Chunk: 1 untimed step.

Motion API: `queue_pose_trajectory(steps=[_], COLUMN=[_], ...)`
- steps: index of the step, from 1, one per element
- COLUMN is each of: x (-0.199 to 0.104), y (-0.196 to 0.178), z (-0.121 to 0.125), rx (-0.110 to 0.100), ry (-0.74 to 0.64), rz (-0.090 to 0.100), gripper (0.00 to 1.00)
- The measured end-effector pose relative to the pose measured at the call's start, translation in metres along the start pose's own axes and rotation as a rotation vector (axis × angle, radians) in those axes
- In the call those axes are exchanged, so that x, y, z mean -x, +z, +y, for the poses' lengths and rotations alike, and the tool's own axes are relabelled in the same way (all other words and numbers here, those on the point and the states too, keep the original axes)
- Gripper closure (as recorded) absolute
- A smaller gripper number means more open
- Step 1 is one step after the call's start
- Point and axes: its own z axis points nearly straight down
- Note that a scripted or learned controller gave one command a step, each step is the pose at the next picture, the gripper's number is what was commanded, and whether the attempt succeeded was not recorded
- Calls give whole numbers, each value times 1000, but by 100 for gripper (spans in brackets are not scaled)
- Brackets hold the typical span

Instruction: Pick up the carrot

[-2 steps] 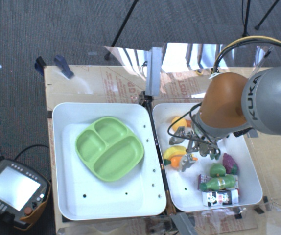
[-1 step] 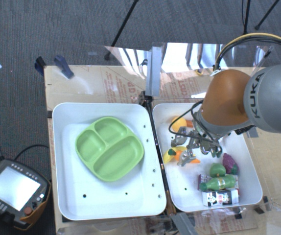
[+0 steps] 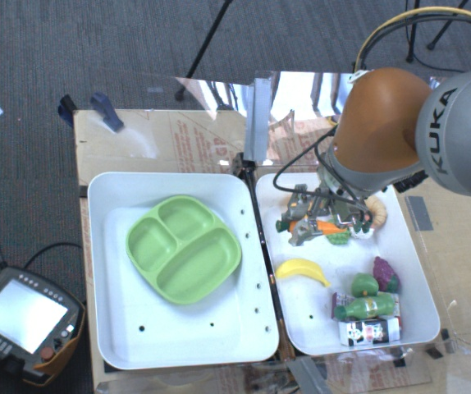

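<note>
Arm reaches in from the right, claw [image 3: 317, 220] low in the upper part of the right bin [image 3: 420, 281]. Carrot [image 3: 331, 228] lies right at the claw tips, orange end showing; whether the claw is spread or pinching it, cannot tell. Banana [image 3: 303, 270] just below, apart. Green bottle [image 3: 367, 306] and can [image 3: 369, 331] near the bin's lower edge. Left bin [image 3: 112, 318] carries a green divided plate [image 3: 184, 249].

floor: dark grey carpet [image 3: 71, 39] | bench: cardboard-covered top [image 3: 162, 142] | stand legs [image 3: 211, 35] on carpet
</note>
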Motion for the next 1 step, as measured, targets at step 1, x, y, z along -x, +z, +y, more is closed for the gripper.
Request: queue_pose_trajectory(steps=[1], x=[22], y=[-77], z=[24], rx=[0], ry=[-77], rz=[-6], gripper=[100])
